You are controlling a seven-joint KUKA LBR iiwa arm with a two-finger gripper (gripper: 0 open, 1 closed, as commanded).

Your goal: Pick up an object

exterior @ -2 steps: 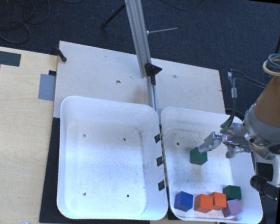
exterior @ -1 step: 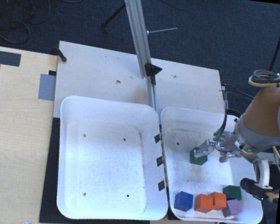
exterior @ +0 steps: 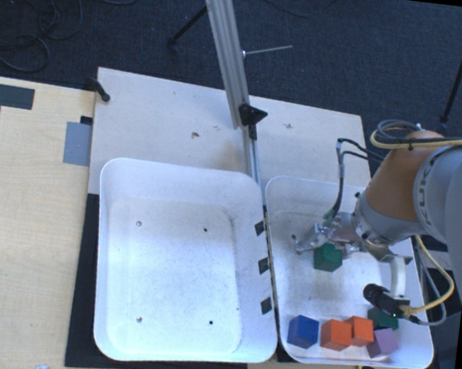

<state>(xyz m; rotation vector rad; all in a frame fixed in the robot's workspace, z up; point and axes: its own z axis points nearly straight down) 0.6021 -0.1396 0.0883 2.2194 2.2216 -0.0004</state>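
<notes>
Grey arm with orange band (exterior: pixel 399 189) reaches in from the right, over the right-hand shallow white bin (exterior: pixel 296 205). Its metal two-finger gripper (exterior: pixel 324 244) sits low in the middle of that bin, pointing left.

A small dark green block (exterior: pixel 328 257) lies right at the gripper, apparently between the fingers; the view is too coarse to say for certain that it is pinched, and whether the block rests on the bin floor or hangs just clear of it cannot be told.

Other things in the right bin, all along the near edge, well apart from the gripper:
- blue cube (exterior: pixel 304 331), leftmost
- orange-red block (exterior: pixel 335 335), just beside the blue cube
- second orange cube (exterior: pixel 362 330), touching the first
- pale purple block (exterior: pixel 382 343), at the right end of the row
- a dark green piece (exterior: pixel 384 319) just behind the purple block, partly covered by a black fitting on the arm's cable (exterior: pixel 383 297)

Yellow and black cables (exterior: pixel 433 282) loop down the arm's side over the bin's right rim.

Left-hand shallow white bin (exterior: pixel 130 183) lies alongside, sharing a divider with black clips (exterior: pixel 263 266). A slanted aluminium rail (exterior: pixel 229 61) rises from the tabletop (exterior: pixel 163 124) behind the bins, its foot near the seam between them, away from the gripper.
</notes>
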